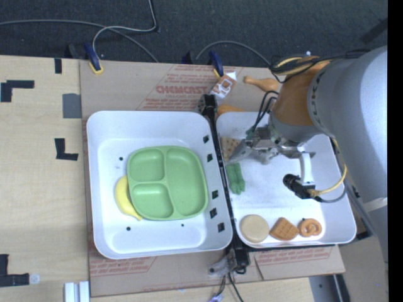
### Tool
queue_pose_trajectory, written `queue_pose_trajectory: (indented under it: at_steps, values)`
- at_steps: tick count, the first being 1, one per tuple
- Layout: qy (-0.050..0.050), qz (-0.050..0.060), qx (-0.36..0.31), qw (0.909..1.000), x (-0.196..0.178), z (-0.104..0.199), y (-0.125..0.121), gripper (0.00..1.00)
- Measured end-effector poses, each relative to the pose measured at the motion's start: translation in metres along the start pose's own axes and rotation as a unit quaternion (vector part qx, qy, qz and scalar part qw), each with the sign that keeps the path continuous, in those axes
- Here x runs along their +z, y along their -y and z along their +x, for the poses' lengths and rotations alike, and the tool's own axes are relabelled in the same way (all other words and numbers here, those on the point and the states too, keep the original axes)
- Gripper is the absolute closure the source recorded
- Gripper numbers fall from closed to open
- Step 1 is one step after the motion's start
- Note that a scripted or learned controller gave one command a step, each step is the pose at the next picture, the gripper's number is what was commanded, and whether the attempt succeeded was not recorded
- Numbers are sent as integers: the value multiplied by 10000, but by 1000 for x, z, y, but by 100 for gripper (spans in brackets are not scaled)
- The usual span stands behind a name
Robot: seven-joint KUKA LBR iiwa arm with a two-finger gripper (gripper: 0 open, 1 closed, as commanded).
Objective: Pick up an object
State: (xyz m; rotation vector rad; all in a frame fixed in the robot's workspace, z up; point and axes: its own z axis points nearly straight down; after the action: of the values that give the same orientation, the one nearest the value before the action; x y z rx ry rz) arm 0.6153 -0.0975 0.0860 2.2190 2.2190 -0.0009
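Gripper (247, 145), its closure impossible to tell, is hovering over the flat green plastic strip (236, 178) in the right white bin (340, 231), likely lining up a grasp.

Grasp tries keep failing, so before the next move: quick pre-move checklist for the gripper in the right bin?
1. Gripper over a target: ok. It sits at the right bin's upper left, just above the green object.
2. Something between the fingers: cannot tell. The wrist blocks that spot.
3. Finger opening: cannot tell.
4. Space around the green object: not ok. It lies close to the bin's left wall, so one finger may hit the wall.
5. Other candidates free: ok. The round cookie, waffle piece and pretzel lie in a row at the front edge, apart from the arm.
6. Left bin undisturbed: ok. Green divided plate flat, banana beside it.
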Motion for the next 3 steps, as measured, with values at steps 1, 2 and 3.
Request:
queue_pose_trajectory:
  at_steps: [1, 2, 3]
  values:
    - [-11, -2, -12, 10000, 1, -4, -35, 0]
    - [26, 93, -3, 10000, 1, -3, -50, 0]
    - [19, 78, -6, 10000, 1, -5, -50, 0]
